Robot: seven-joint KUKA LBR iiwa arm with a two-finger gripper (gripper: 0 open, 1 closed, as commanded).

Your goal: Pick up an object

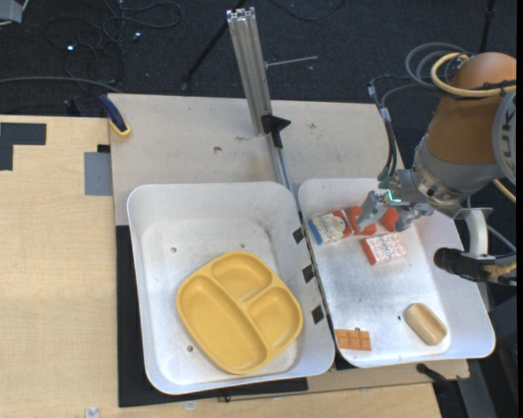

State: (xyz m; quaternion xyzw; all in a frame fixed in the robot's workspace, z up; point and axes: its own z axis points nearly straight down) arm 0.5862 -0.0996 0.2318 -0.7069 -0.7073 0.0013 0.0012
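Down in the right bin (471, 342), near its top end, sits the gripper (382, 212), hanging from the big grey and orange arm (466, 120). It is hard to tell if the gripper is apart or together, since things crowd around it. A red thing (367, 219) lies right at the gripper, touching it or almost so. Just to the left lies a small white and blue packet (328, 227). Just below the gripper lies a red and white box (383, 249). Farther down the bin are a tan bread roll (425, 323) and a little orange block (353, 340), well apart from the gripper. The left bin (157, 233) holds a yellow tray (238, 311) with three parts. Both bins rest on the counter (183, 138).
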